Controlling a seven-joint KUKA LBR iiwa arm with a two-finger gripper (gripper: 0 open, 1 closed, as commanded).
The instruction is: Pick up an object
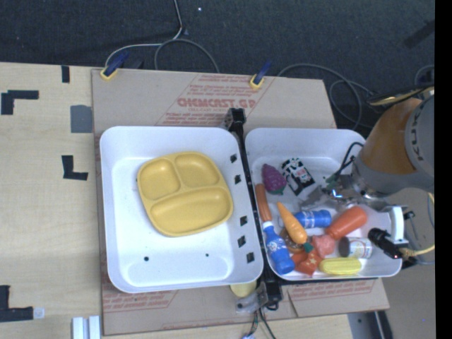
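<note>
A pale wood table (42,210) carries a cardboard sheet (212,97) with red print, and on it sit two shallow white bins side by side, against a dark carpeted floor (296,20) strewn with cables.

The right bin (311,140) holds a jumble of small toys. Nearest the arm lies an orange-red carrot-like piece (347,222), smooth and tapered, angled up toward the wrist. Just beside it on the far side from the arm is a blue and white bottle (316,219) lying flat, and a small orange carrot (291,222) with a brownish tip crosses in front of that. Below these rest a pink lump (325,246), a red piece (306,261), a yellow corn-like piece (341,265) and a blue and white tube (275,249) along the bin's inner wall. Farther up sit a purple grape cluster (274,178) and a black and white cow figure (296,175). A thin orange-brown sausage shape (262,202) lies along the dividing wall.

The grey arm with its orange band (388,143) reaches in over the right bin's outer edge; the gripper (339,191) hangs low above the toys, just over the orange-red piece. Whether the jaws are open or closed cannot be told, as the wrist and cables hide them.

Well apart from the jaws, the left bin (120,260) holds a yellow divided plate (185,193) with three compartments.
</note>
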